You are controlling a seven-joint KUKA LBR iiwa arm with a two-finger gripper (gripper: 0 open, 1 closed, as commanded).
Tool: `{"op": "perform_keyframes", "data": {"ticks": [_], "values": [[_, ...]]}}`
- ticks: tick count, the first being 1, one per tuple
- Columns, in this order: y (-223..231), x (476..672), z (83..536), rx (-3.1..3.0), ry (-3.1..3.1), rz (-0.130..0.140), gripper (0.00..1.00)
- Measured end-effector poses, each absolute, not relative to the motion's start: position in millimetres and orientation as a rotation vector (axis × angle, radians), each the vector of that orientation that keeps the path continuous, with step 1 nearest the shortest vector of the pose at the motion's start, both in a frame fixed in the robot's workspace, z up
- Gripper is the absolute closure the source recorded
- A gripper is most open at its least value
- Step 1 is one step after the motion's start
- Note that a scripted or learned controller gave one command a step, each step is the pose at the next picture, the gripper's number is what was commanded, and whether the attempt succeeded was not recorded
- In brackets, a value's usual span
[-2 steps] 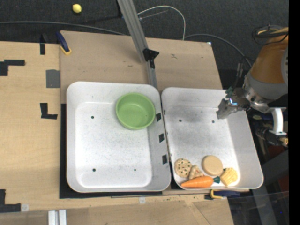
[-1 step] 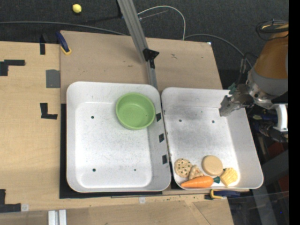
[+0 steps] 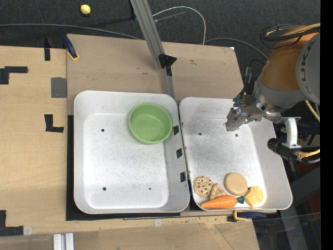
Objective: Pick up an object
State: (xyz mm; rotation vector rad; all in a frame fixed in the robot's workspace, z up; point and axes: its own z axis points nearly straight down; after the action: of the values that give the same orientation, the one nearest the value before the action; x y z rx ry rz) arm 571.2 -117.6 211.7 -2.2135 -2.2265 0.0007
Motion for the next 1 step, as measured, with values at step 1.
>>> {"op": "perform_keyframes", "data": {"ticks": [1], "values": [[-65.2, 562.9, 206.7, -2.212, -2.226, 0.001, 1.0]]}}
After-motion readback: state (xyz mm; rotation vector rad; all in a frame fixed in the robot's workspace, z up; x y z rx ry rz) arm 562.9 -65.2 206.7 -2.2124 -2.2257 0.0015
